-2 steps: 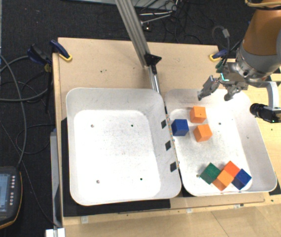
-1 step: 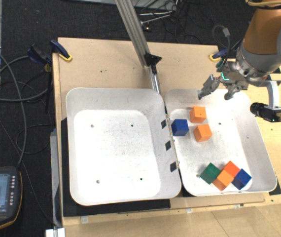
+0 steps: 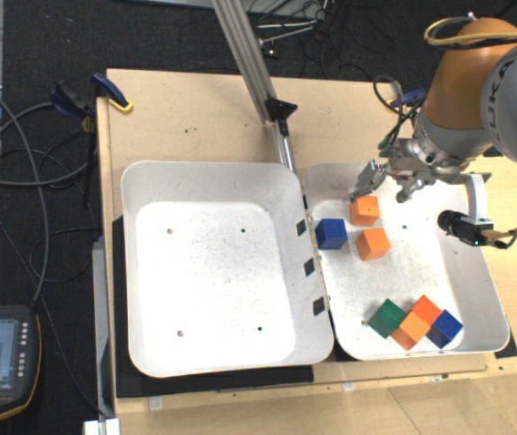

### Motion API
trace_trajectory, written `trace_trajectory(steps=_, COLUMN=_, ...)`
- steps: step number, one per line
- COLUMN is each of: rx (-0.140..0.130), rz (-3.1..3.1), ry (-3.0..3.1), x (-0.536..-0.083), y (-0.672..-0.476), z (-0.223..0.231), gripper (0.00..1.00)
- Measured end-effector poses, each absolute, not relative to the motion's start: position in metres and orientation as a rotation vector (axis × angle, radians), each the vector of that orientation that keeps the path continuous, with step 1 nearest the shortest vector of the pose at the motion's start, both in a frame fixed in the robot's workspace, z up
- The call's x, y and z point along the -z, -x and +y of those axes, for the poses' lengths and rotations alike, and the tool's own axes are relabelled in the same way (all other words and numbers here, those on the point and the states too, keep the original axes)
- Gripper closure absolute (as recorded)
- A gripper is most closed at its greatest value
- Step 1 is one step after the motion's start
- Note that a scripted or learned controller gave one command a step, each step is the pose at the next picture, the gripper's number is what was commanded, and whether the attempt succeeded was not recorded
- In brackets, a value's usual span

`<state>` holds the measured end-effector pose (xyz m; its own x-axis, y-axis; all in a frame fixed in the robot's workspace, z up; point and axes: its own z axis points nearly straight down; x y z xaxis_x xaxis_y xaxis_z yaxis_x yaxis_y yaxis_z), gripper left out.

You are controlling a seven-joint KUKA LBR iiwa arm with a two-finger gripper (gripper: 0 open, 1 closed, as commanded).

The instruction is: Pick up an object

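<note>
The gripper [image 3: 381, 181] hangs over the far end of the right bin [image 3: 476, 284], its fingers spread and holding nothing, just above and to the right of an orange cube [image 3: 364, 209]. That cube is the likeliest pick: it sits in the far part of the right bin, with a second orange cube [image 3: 373, 243] just nearer and a blue cube [image 3: 331, 234] to the left, close to the bin's left wall.

Several things could spoil the try. The fingers stand off to the cube's far right, so a straight descent may land one finger on the cube's top or edge and push it aside instead of straddling it. The two orange cubes lie near each other, so a wide grasp could catch or nudge the nearer one. The blue cube beside the wall leaves little room on that side.

The fingertips are small and dark against the wrist hardware, so their exact gap and height above the bin floor are hard to judge. In the near right corner a green block [image 3: 387, 318] and other orange and blue blocks touch, and their edges blur together. The left bin [image 3: 141, 243] lies well apart
</note>
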<state>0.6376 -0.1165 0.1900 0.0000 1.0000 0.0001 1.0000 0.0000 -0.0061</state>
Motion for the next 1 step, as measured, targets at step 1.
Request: trace_trajectory(steps=1, rx=-0.004, rz=-2.219, ry=2.221, x=-0.1441, y=-0.6424, z=-0.1209, gripper=0.00)
